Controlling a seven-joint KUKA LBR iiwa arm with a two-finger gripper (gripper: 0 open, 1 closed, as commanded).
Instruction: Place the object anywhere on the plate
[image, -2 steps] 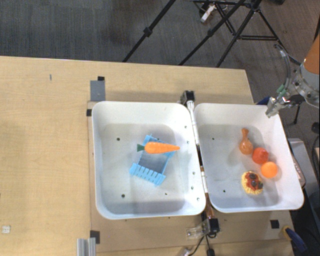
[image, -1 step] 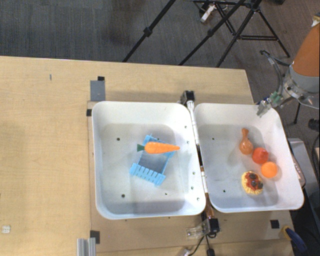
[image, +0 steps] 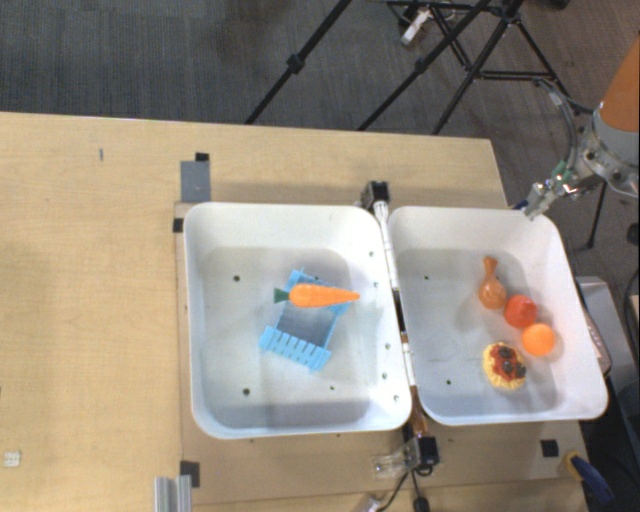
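The gripper (image: 540, 198) is seen at the upper right, held over the far right corner of the right bin (image: 440, 250); whether it is apart or together cannot be told, as it is small and partly cut off by the picture's edge. Nothing is seen held by it. Below it, inside the right bin, a tan pear-shaped piece (image: 490, 288), a red ball (image: 519, 311), an orange ball (image: 539, 340) and a small yellow and dark piece (image: 506, 365) are grouped close together. Well apart from the gripper, in the left bin (image: 215, 300), the carrot (image: 318, 295) is laid across the far end of the blue plate (image: 300, 335).
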